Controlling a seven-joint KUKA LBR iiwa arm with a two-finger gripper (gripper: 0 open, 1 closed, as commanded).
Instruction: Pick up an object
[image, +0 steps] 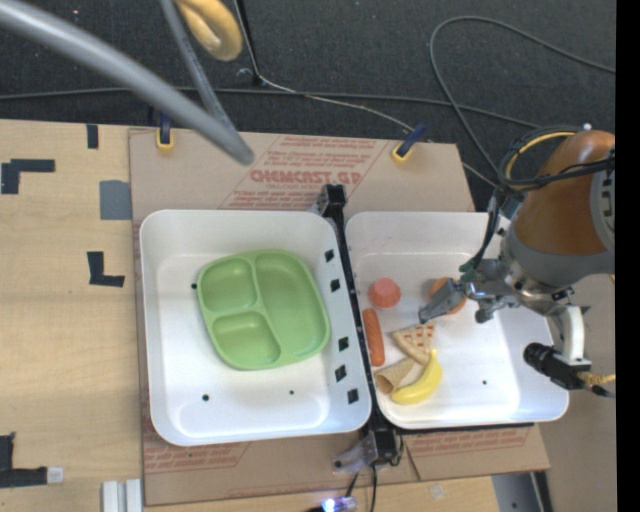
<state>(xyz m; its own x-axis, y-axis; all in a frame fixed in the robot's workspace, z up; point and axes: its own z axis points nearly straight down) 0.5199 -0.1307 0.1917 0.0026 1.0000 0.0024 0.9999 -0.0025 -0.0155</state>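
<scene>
The right white bin (500, 400) holds several toy foods. A red round piece (386, 293) lies near its left wall, with a reddish sausage (373, 337) just below it. Toward the front are a tan pizza-like wedge (415, 343), a yellow banana (421, 384) and a small tan piece (391, 377). My gripper (462, 298) hangs low over the bin's middle, right of the red piece and above the wedge. An orange piece (453, 306) shows right under it, partly hidden. I cannot tell whether the gripper touches it.
A green divided plate (262, 308) lies in the left white bin (170, 400). A black divider (340, 300) runs between the bins. The grey arm with its orange band (560, 200) covers the right bin's far right corner. Cables cross the dark floor behind.
</scene>
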